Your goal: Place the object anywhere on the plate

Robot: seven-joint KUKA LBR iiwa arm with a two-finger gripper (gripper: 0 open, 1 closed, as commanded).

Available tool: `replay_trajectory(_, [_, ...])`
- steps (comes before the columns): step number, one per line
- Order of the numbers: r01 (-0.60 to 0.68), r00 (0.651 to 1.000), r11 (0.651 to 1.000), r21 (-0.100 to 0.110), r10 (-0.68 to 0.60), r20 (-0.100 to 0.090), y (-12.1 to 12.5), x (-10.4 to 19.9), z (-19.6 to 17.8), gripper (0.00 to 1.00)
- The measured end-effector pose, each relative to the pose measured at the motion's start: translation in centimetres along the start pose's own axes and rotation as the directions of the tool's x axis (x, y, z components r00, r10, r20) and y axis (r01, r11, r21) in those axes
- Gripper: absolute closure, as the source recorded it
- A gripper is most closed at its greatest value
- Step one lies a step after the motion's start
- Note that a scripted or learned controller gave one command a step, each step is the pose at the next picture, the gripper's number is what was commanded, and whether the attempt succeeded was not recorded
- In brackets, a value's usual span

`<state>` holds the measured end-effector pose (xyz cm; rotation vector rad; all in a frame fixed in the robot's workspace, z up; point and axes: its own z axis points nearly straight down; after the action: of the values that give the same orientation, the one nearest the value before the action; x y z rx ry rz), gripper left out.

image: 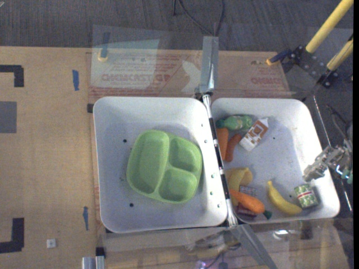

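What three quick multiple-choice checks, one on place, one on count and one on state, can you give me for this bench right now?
1. Where does the green plate lie?
A. In the left bin
B. In the right bin
C. On the cardboard outside both bins

2. How many compartments does the plate have?
A. Two
B. Three
C. Five

3. What does the plate hold at this moment?
A. The banana
B. A carrot
C. Nothing

Answers:
1. A, the plate sits in the left bin, while the toy foods lie in the right bin.
2. B, its ridges mark off one long section and two smaller ones.
3. C, its sections show bare green; the banana and the carrots, such as the one at, lie in the right bin, and the hand is at that bin's right edge.
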<state>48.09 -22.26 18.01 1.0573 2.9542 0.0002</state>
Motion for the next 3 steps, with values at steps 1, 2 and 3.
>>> replay_trajectory(1, [0.272,0.962,0.962,-0.001,-0.272,-0.002,5.3,2.4,3.0,1.0])
replay_trajectory(2, [0.369,0.929,0.929,-0.001,-0.369,-0.002,9.5,7.9,0.9,1.0])
replay_trajectory(3, [0.489,0.872,0.872,0.0,-0.489,0.003,-0.2,-0.1,-1.4,1.0])
